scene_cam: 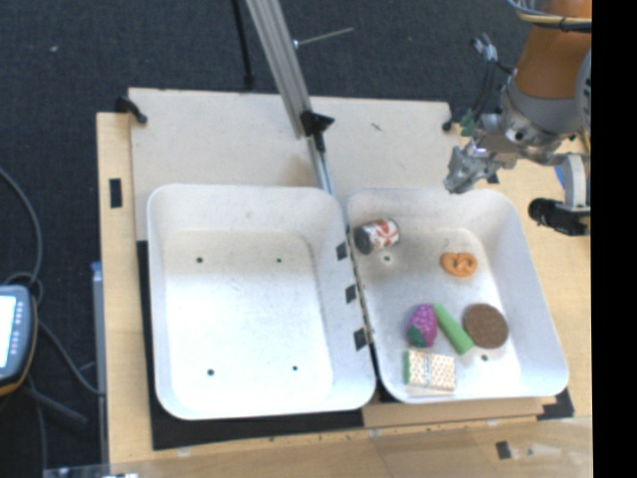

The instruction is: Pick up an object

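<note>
1. Gripper (466, 172) hangs over the right bin's (532, 267) far rim, nothing between its fingers; whether they're parted, can't tell.
2. Nearest candidate: pretzel (459, 263), lying apart from clutter, probably easiest pick.

- Wooden bench (119, 267): pale surface bearing both bins.
- Left bin (169, 297): shallow, white, with four small dark holes in its floor.
- Right bin (532, 267): shallow, white, just beside the left bin.
- Aluminium rail (279, 53): slants down from the top edge to the gap between the bins.
- Black clips (350, 294): set along the shared edge.
- Handheld pendant (14, 335): at the far left, cabled.
- Dark carpet (60, 48): surrounds the bench.
</note>
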### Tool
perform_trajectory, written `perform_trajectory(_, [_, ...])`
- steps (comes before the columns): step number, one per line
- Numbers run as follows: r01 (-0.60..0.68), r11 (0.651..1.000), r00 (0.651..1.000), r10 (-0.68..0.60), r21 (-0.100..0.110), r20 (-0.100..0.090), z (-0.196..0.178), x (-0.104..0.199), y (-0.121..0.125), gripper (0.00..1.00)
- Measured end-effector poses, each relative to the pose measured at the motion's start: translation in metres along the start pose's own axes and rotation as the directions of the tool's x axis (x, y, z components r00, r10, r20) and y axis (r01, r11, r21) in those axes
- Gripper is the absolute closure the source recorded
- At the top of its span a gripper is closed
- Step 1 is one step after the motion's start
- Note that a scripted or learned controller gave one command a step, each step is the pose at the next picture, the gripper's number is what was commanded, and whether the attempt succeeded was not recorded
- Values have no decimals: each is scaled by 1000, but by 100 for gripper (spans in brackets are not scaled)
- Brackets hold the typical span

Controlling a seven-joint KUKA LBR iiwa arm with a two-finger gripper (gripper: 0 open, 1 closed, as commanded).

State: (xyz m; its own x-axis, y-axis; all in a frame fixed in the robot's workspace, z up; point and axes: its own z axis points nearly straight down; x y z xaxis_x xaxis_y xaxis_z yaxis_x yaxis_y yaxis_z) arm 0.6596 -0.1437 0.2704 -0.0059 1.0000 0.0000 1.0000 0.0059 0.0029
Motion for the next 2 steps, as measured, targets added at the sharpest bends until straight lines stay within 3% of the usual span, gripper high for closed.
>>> perform_trajectory(2, [0, 1000, 1000, 0, 4, 0, 11, 97, -15, 100])
